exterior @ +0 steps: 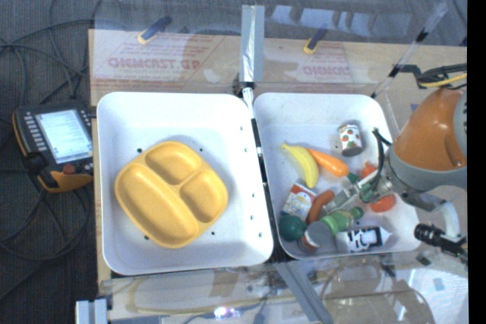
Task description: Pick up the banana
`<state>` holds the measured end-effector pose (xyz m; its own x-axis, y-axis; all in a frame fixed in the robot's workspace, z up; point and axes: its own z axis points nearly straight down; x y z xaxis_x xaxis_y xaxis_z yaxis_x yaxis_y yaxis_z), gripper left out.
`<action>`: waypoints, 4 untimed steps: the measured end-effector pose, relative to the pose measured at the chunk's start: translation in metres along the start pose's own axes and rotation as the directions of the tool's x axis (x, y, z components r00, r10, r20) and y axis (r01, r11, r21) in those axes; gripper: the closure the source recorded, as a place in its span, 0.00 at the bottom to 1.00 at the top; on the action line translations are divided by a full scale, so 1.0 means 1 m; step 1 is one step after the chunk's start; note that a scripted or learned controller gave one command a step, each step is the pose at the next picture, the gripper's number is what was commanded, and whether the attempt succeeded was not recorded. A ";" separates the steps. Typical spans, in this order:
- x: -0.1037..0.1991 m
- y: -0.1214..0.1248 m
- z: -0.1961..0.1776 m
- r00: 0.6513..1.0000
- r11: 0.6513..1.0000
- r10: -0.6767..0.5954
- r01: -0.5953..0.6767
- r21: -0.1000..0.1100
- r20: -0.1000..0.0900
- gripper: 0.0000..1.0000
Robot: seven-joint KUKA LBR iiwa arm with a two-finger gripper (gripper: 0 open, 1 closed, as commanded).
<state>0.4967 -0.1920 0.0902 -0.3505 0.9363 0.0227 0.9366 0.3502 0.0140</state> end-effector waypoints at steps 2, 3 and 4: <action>0.062 0.096 0.002 0.997 0.997 -0.076 0.076 0.002 0.029 0.00; 0.064 0.064 -0.007 0.948 0.948 -0.318 0.317 0.021 0.019 0.00; 0.047 0.112 0.002 0.968 0.968 -0.249 0.249 0.011 0.026 0.00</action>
<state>0.5847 -0.1089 0.0904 -0.5728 0.8197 -0.0076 0.8196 0.5728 0.0079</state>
